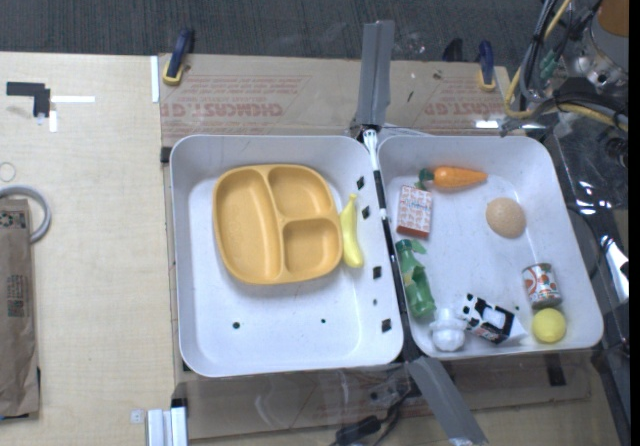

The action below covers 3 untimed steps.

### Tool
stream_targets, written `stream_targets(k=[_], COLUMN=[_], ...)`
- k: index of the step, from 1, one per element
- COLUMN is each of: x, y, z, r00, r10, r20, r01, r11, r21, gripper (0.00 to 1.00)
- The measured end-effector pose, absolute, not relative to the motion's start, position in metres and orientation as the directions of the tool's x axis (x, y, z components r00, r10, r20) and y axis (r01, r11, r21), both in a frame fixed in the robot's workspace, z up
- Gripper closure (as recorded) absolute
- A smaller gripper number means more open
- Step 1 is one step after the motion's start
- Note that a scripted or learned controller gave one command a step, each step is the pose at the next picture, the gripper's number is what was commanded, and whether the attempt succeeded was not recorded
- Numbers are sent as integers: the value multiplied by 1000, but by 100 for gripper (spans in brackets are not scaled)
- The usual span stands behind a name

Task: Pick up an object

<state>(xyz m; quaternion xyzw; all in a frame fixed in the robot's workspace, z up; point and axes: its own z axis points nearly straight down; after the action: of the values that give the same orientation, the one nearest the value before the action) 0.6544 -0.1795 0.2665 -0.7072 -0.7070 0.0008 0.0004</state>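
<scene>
The right bin (565, 194) holds several objects: an orange carrot (455, 176), a red and white packet (414, 211), a tan egg-shaped ball (506, 217), a green bottle (414, 279), a small can (540, 284), a yellow ball (548, 325), a black and white item (488, 319) and a small white piece (449, 337). In the left bin (190, 264) lie a yellow divided plate (277, 224) and a banana (351, 232) along its right side. My gripper (545, 114) hangs at the right bin's far right corner, among cables and above the rim, away from every object.
A grey divider post (376, 74) stands behind the seam between the bins. Blue clamps (180, 54) hold the cardboard backing. A brown paper bag (18, 304) lies at the far left on the bench. Bare white floor shows in the front of the left bin.
</scene>
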Motion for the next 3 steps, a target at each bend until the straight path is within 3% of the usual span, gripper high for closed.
stream_targets(k=[1, 2, 3], x=[651, 588, 551], y=[-188, -208, -200], z=[126, 91, 92], r00=[-182, -91, -96], r10=[983, 996, 995], r20=[-2, 1, -1], r01=[983, 996, 995], r11=[182, 91, 96], r21=[-1, -2, 0], gripper=[0, 0, 0])
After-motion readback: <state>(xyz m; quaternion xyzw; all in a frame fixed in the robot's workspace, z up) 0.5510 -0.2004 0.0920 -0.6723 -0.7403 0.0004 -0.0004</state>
